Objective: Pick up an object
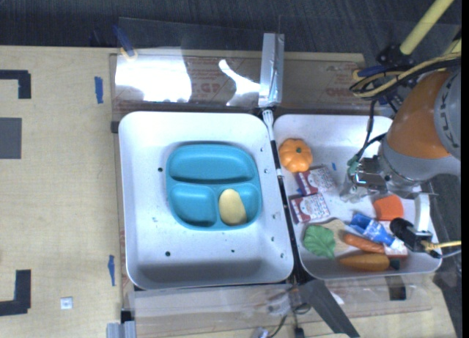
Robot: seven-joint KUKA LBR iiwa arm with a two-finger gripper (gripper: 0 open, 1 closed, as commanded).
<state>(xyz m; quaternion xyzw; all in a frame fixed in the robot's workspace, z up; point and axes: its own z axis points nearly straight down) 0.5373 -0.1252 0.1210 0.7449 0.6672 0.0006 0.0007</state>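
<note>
The claw [364,180] hangs over the right bin [330,125]; whether it is open or closed I cannot tell. Graspable clutter lies at five o'clock: blue tube [374,228], carrot [364,261], orange block [388,206]. Tight packing could cause a glancing, empty grasp

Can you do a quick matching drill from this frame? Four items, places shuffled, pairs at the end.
Things:
1. yellow egg-shaped object
2. small orange pumpkin
3. green leafy toy
4. blue divided tray

Places:
A. right bin, far left corner by the divider
B. middle of the left bin
C. lower right compartment of the tray
D. right bin, near edge, left of the carrots

Pairs: 1-C, 2-A, 3-D, 4-B
</note>
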